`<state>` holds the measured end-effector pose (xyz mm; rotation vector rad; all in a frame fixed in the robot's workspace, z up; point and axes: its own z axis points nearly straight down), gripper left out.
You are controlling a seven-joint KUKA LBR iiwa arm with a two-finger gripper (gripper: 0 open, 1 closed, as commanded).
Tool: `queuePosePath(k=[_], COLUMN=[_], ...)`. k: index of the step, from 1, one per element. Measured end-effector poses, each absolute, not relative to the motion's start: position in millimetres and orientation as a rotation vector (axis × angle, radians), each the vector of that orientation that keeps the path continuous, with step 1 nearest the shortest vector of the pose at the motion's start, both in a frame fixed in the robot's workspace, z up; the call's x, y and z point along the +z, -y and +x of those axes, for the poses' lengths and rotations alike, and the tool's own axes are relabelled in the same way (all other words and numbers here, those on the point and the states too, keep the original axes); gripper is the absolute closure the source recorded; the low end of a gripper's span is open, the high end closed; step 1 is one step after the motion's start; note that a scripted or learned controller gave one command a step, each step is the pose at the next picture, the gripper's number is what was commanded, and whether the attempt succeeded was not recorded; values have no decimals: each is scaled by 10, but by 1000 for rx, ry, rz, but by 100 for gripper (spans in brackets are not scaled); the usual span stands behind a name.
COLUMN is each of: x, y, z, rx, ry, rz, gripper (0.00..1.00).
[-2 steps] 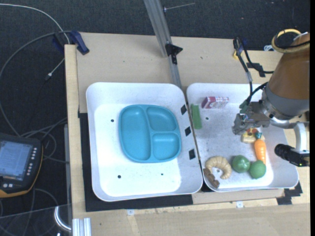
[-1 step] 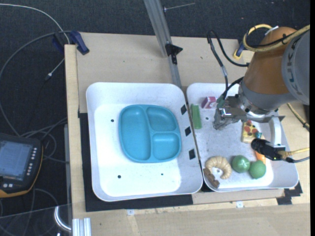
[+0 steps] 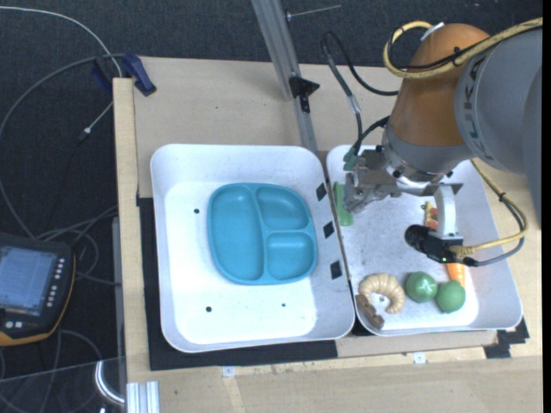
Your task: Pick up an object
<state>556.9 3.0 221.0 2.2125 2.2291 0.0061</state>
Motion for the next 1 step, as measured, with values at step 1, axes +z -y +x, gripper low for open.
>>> queuePosePath(k=[1], x=[2150], y=[-490], z=[5750], rx=[4], ry=[-2225], rz=[2216], gripper=[100])
